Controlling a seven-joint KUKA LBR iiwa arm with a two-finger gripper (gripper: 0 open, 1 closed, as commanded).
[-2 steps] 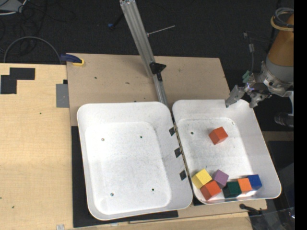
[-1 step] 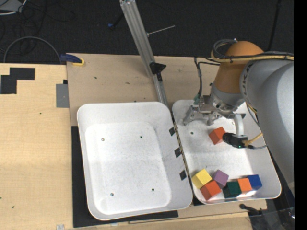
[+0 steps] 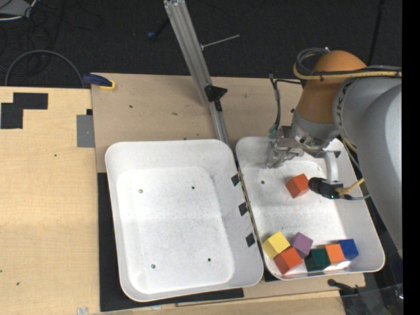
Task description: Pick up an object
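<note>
My gripper point(image 3: 281, 153) hangs over the far end of the right bin point(image 3: 367, 238), below the orange wrist band. A red-orange cube point(image 3: 297, 185) lies on the bin floor just right of and nearer than the gripper, apart from it. At the bin's near end sits a cluster of cubes: yellow point(image 3: 277, 243), purple point(image 3: 302, 243), red point(image 3: 288, 260), green point(image 3: 317, 259), orange point(image 3: 335, 252) and blue point(image 3: 348, 248).
The left bin point(image 3: 118, 156) lies beside the right one, with black clips point(image 3: 241, 207) along the shared edge. A slanted aluminium bar point(image 3: 195, 64) rises behind the bins. The grey arm body point(image 3: 377, 130) covers the right bin's far right side.
</note>
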